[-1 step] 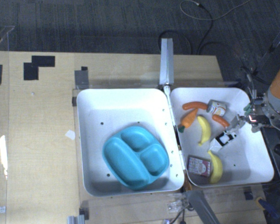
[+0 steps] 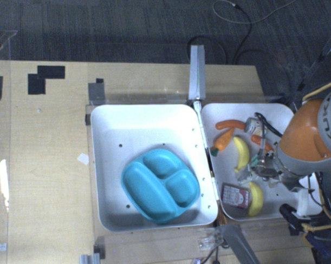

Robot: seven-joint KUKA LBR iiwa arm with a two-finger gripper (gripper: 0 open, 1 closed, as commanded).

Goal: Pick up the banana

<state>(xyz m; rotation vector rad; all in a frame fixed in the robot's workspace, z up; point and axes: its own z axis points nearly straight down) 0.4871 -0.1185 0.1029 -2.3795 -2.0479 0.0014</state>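
Watching remotely. Banana (image 2: 241, 152) lies in right bin (image 2: 284, 109), just left of gripper (image 2: 257, 164); can't tell hand state from here. My worry: smooth curved peel slips, or arm grabs lemon (image 2: 255, 197) or carrot (image 2: 225, 139) crowded nearby. Glossy blue divided plate (image 2: 159, 183) in left bin (image 2: 127, 116).

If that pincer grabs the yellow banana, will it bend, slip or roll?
The banana looks smooth and glossy, so it may slip. Its curved, rounded shape could make it rock or twist when nudged. It appears solid, probably stiff rather than floppy. The pincer sits just beside it.
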